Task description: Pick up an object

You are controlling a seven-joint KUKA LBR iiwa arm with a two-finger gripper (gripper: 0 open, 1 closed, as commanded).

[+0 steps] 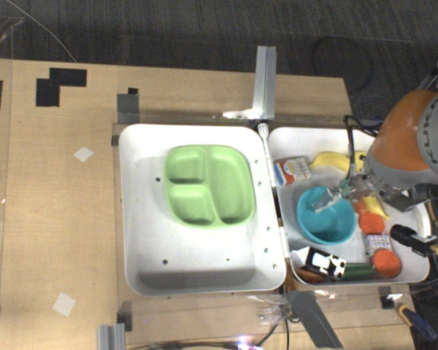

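Left bin (142, 217) is sitting centre-left of frame, holding one thing: a green divided tray (208, 184) with three compartments, lying flat toward the bin's upper half.

Right bin (296, 141) is sitting just beside it, sharing the middle divider, and is carrying the clutter:
- a small red-and-white carton (293, 170) lying at upper left
- a yellow banana-like piece (331, 161) lying along the top
- a blue bowl (325, 217) sitting mid-bin
- a black-and-white toy (325, 263), cow-like but too small to be sure, lying at the bottom edge, touching a dark green stick-shaped item (359, 270)
- two orange pieces (372, 223) (385, 262) sitting at lower right

Arm is reaching in from the right, orange band at the upper-right of the frame. Gripper (339, 193) is hanging over the blue bowl's upper-right rim. Fingers are blurring into the bowl, so can't tell whether they're apart or closed, or gripping anything.
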